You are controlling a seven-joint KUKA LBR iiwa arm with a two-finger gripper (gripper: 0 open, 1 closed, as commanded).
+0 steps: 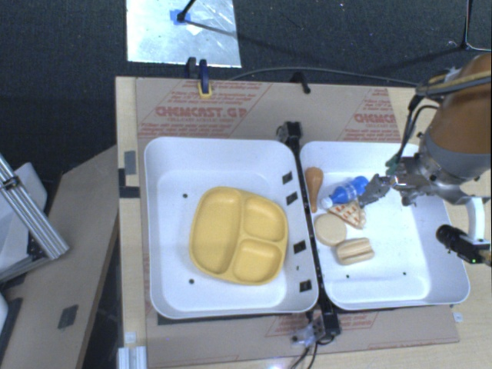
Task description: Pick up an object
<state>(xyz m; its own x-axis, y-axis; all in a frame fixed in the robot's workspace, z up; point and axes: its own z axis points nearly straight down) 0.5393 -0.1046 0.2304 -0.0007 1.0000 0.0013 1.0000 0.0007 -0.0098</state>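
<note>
In the right bin (400,279) lie several small objects: a blue and clear bottle (344,191) on its side, a brown drumstick-shaped piece (314,184), a pizza slice (350,214), a round tan cookie (331,230) and a tan bread roll (354,250). My gripper (374,188) hangs low over the bin just right of the bottle, its dark fingers pointing left toward the bottle and the pizza slice. Nothing shows between the fingers.
The left bin (165,206) holds a yellow divided plate (237,234). A black divider with clips (301,221) runs between the bins. The arm's orange band and grey wrist (461,141) lean over the right bin's far right side. Bare white floor lies right of the objects.
</note>
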